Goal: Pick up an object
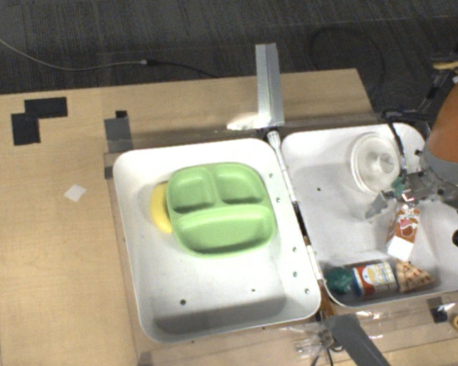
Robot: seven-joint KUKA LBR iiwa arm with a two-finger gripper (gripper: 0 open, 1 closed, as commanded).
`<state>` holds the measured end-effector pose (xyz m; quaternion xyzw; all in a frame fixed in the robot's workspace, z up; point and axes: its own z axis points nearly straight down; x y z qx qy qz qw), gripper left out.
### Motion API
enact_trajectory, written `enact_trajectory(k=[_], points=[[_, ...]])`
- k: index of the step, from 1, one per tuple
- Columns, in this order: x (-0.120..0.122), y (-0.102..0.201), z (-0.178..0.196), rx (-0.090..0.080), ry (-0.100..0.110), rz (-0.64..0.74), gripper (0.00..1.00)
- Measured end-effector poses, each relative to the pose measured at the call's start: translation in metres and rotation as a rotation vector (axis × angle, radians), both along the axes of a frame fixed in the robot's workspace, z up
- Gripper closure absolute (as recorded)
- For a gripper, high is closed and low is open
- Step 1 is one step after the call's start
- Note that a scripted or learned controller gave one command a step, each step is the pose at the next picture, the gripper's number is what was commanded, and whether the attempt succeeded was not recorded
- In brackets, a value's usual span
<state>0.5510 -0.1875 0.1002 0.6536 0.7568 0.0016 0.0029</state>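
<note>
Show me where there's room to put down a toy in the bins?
Left bin: bare floor in front of the green tray, toward the near wall. Right bin: bare patch between its left wall and the clear cup. Crowded by the tool, the packet and the bottle.

Wooden desk (pixel 48 269) under two white bins; black tape marks (pixel 36 118) far left; dark carpet (pixel 190 16) beyond, thin cable (pixel 71 66) trailing.
</note>
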Motion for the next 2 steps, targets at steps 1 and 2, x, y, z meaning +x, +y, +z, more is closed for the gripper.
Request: enact_trajectory(k=[1,2], points=[[-0.030,-0.020,-0.008,-0.008,-0.014,0.032,0.00],[-0.058,-0.020,-0.010,-0.008,-0.012,0.157,0.00]])
